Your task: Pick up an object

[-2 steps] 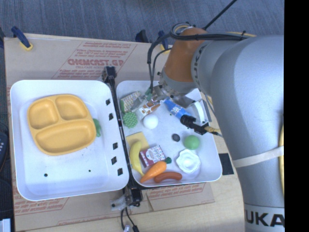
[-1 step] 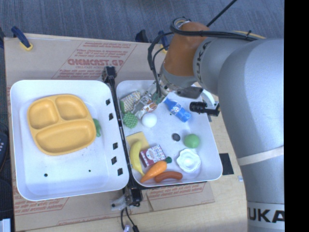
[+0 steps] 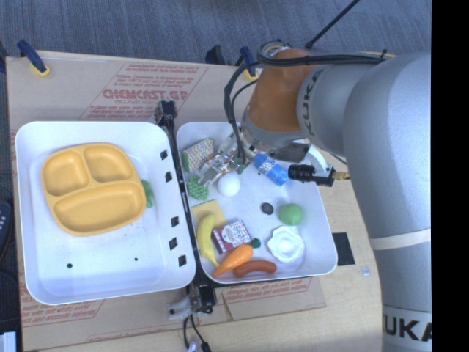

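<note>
In the camera view, the grey arm with its orange band reaches in from the right and hangs over the back left part of the right-hand shallow white bin (image 3: pixel 322 251), its metal hand (image 3: pixel 220 166) low among the toys. Whether the hand is open or closed cannot be told from here, and nothing is plainly seen gripped in it. The likeliest target, as I judge it, is the small white ball (image 3: pixel 229 186) lying just beside the hand, towards the front of the bin; a speckled green and tan block (image 3: pixel 198 153) sits just to its left and a ridged green piece (image 3: pixel 198 189) near the dividing wall. To do this step well, the hand should centre over one item only, since the block and the ball lie close together and a stray touch could roll the ball away. Come straight down, close gently, then lift slowly and check for something held. Further forward lie a yellow banana (image 3: pixel 207 235), a red and white carton (image 3: pixel 233 235), an orange carrot (image 3: pixel 233 259), a white cup-shaped piece (image 3: pixel 285 243), a green round ball (image 3: pixel 292 213) and a blue bottle-like toy (image 3: pixel 271 169) near the arm. The left-hand white bin (image 3: pixel 44 284) bears a yellow divided plastic plate (image 3: pixel 93 189), well apart from the hand.
</note>
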Robot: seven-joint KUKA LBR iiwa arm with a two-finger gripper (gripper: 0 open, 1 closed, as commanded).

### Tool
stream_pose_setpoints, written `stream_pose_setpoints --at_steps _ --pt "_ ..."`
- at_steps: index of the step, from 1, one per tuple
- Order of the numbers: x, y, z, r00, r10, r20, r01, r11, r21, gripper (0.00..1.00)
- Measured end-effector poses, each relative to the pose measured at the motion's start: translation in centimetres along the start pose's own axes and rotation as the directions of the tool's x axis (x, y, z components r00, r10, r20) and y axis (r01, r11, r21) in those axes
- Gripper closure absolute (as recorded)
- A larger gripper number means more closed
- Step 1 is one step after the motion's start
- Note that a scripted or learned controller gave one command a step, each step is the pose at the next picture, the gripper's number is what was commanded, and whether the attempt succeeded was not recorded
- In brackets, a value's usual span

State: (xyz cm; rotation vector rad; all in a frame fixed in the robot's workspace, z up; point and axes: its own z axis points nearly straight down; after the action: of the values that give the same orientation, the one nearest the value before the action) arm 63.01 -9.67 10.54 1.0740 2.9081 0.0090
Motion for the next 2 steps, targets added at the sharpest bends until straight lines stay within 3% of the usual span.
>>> stream_pose_setpoints --at_steps 1,2 --pt "5.3 -8.1 -0.3 0.989 -0.148 0.006 0.148 0.989 -0.003 0.00" --pt "4.6 -4.6 -0.2 0.937 -0.349 -0.004 0.349 0.937 0.005 0.00"
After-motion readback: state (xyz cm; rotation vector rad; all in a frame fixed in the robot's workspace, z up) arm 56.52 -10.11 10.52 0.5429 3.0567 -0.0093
